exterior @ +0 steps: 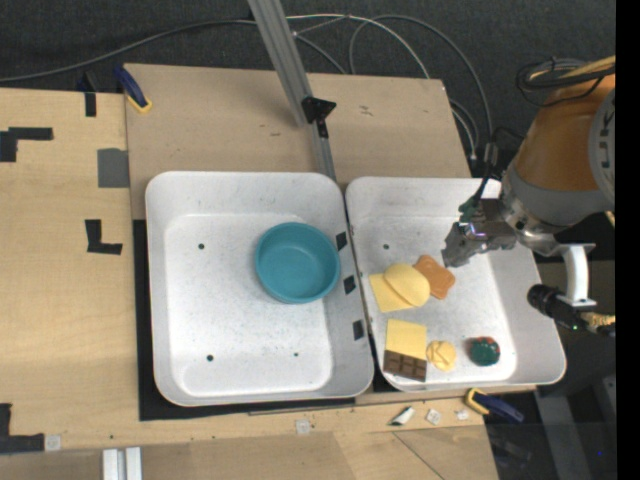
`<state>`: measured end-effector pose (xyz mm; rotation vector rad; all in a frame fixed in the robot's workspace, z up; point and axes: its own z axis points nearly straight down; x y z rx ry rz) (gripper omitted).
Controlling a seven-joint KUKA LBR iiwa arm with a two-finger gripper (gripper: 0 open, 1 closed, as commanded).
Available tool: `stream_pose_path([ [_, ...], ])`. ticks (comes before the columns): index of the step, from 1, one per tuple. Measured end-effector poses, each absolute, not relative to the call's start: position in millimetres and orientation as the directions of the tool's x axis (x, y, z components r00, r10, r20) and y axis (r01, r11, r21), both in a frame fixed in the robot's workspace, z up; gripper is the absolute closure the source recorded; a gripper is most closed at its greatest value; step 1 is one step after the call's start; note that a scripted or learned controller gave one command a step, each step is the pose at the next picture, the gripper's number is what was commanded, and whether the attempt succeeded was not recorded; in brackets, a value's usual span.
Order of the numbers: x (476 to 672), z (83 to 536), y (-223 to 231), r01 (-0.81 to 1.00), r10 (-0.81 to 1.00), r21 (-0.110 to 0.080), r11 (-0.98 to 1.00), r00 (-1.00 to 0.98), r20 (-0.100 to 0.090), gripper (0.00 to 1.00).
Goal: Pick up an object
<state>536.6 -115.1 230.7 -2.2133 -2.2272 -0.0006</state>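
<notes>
Closest to us, at the front edge of the bench (70,368), we see a blue and yellow clamp (492,403) and some small white bits (418,415) just outside the right bin (400,203).

Inside the right bin, near its front, lies a yellow square block with a brown end (405,348). Just beside it sits a small yellow round thing (440,354), and a little to the right of that sits a small green round thing (484,350).

A bit farther back we see a pale yellow piece (400,286), and an orange piece (436,276) touching its right side. These are the things that could be picked up.

The gripper (466,240) hangs over the right bin, just behind and to the right of the orange piece. We cannot tell if its jaws are open or closed, and we see nothing held in them. The arm (565,163) comes in from the right, grey and orange.

In the left bin (200,368) a blue bowl (296,261) stands upright near the right wall.

Farthest back we see a grey pole (285,53), another blue and yellow clamp (133,88) and some cables (420,33).
</notes>
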Motion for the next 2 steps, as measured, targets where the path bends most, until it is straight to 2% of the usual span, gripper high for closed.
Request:
stream_pose_path([
  [1, 561.0, 234, -69, 1.0, 1.0, 0.0, 0.007, -0.007, 0.002, 1.0],
  [2, 570.4, 227, -10, 1.0, 1.0, -0.002, 0.008, -0.008, 0.001, 1.0],
])
